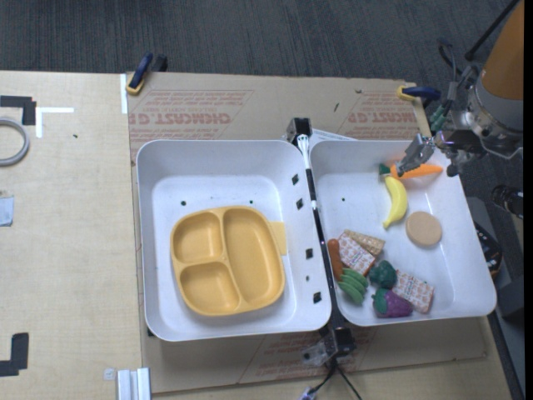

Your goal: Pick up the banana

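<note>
Banana (396, 202) lies just below the gripper (414, 158), untouched. Fingers' spread: cannot tell. Carrot (420, 172) partly hidden beneath them.

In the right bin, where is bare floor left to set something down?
Right bin: bare floor on its left half, between the banana and the middle wall, above the crackers. The near end is crowded with crackers, broccoli and other toy food. The tool hangs over the far right corner.
</note>
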Available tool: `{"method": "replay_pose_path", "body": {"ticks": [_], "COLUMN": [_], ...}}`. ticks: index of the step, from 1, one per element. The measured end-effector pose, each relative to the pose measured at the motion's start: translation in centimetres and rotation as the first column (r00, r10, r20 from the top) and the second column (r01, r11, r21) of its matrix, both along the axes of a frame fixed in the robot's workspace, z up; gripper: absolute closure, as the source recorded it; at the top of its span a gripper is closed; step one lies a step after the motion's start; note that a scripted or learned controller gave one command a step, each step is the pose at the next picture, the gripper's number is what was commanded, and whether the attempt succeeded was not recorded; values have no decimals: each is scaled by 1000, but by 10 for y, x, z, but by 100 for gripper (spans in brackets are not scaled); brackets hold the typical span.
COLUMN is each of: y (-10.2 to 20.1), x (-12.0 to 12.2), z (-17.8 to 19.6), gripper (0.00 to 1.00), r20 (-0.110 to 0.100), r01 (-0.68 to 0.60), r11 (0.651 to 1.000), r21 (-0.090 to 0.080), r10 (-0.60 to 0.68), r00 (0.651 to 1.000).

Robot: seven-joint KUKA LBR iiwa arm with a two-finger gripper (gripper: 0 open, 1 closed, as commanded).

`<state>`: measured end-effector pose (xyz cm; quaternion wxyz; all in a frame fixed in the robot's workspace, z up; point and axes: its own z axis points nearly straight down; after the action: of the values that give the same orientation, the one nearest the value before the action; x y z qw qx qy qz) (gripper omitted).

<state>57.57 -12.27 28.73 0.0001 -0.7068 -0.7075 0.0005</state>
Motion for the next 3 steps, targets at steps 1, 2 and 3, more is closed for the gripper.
{"method": "replay_pose_path", "body": {"ticks": [1, 2, 3], "y": [-12, -6, -6], "x": [3, 36, 37], "z": [-135, -195, -184], "gripper": [0, 0, 100], "r20": [1, 2, 4], "r01": [-222, -521, -519], "r11": [975, 854, 855], "r21": [0, -1, -2], "r10": [222, 521, 519], "r00": [975, 854, 855]}}
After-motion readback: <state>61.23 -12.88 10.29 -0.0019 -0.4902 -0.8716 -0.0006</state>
